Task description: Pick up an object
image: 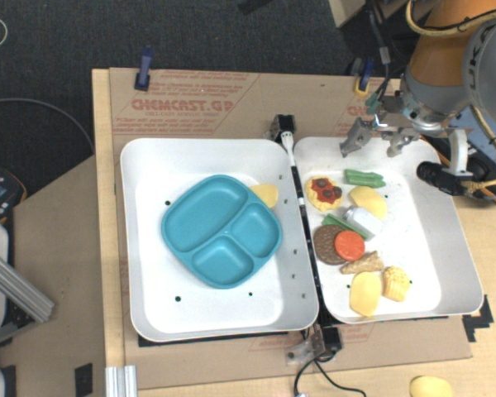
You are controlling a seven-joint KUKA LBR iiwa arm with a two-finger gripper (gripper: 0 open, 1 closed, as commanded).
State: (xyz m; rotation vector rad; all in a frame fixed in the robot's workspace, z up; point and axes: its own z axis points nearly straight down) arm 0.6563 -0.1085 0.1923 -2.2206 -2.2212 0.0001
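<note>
My gripper [374, 143] hangs over the far edge of the right bin [446, 246], open, with nothing between its fingers. Several toy foods lie in that bin, nearer the front than the gripper. Closest to it is a green bean pod [364, 177], with a pizza slice [325, 193] and a pale yellow piece [369, 202] beside it. Further forward are a small white bottle [363, 220], a brown cookie [326, 244], a red tomato [350, 244], a yellow lemon [364, 293] and a corn cob [395, 283].
The left bin [149, 180] holds a blue divided plate [221, 230] with a yellow piece [264, 194] at its far right rim. A black divider [296, 197] runs between the bins. A yellow object [430, 385] lies off the bench at the front right.
</note>
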